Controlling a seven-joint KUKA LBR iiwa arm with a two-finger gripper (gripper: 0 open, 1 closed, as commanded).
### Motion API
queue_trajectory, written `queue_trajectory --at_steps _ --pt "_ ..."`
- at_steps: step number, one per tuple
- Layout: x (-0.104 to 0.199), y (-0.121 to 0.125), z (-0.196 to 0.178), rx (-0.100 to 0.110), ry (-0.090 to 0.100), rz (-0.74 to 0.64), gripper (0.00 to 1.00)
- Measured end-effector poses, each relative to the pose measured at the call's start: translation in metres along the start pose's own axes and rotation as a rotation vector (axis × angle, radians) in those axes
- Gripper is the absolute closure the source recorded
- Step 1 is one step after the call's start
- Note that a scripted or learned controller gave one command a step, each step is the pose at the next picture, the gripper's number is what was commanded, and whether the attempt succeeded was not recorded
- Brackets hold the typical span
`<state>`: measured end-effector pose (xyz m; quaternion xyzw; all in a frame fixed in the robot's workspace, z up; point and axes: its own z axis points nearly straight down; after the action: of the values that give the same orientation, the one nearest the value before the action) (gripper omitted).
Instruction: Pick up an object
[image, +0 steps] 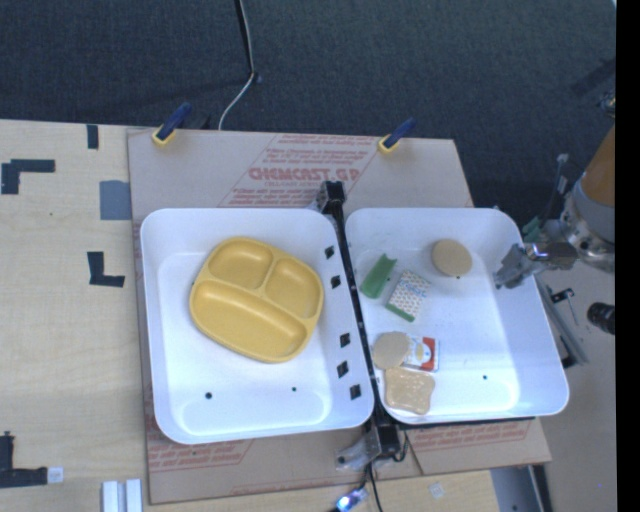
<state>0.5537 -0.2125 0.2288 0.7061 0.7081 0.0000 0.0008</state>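
Observation:
In the right bin (500, 330) lie several small items: a round tan disc (451, 257), a green block (379, 276), a speckled white square (408, 294), a tan round piece (391, 349), a red and white packet (425, 353) and a beige slab (409, 390). My gripper (515, 266) hovers at the right bin's right rim, to the right of the tan disc and apart from it. Nothing shows between its fingers.
The left bin (170, 330) holds a yellow divided plate (257, 297). A black divider strip (345, 300) runs between the bins. Yellow and blue clamps (172, 122) (397, 133) grip the cardboard base at the back. The arm's body stands at the right edge.

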Motion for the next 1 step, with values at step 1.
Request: queue_trajectory --at_steps 1 --pt "0.0001 0.0019 -0.0501 0.001 0.0 0.0 1.0"
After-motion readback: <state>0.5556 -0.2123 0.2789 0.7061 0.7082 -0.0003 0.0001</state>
